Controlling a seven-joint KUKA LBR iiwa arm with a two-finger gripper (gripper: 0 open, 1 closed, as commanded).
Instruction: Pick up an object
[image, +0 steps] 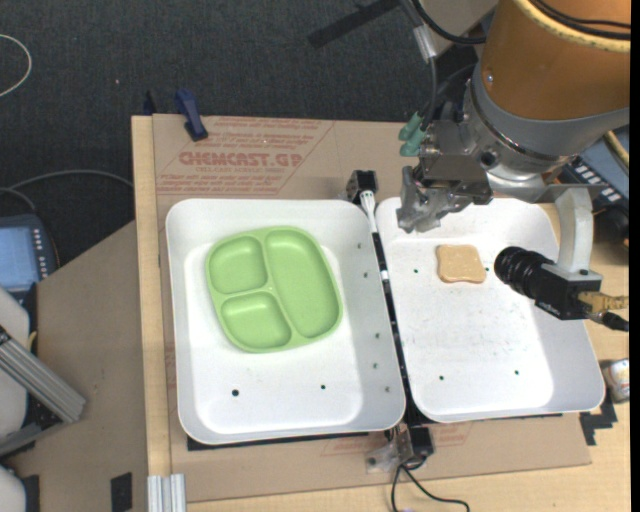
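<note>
A tan, flat piece shaped like a slice of toast (460, 264) lies in the right white bin (500, 370), near its far edge. My gripper (424, 213) hangs over the far left corner of that bin, just left of and behind the toast piece, apart from it. Nothing shows between its fingers. A green divided plate (272, 288) with three compartments lies in the left white bin (280, 400).
A black cylindrical device (535, 277) on a white bracket reaches over the right bin's right side, close to the toast piece. The bins rest on a cardboard sheet (240, 150). A blue clip (190, 114) sits at its far left corner.
</note>
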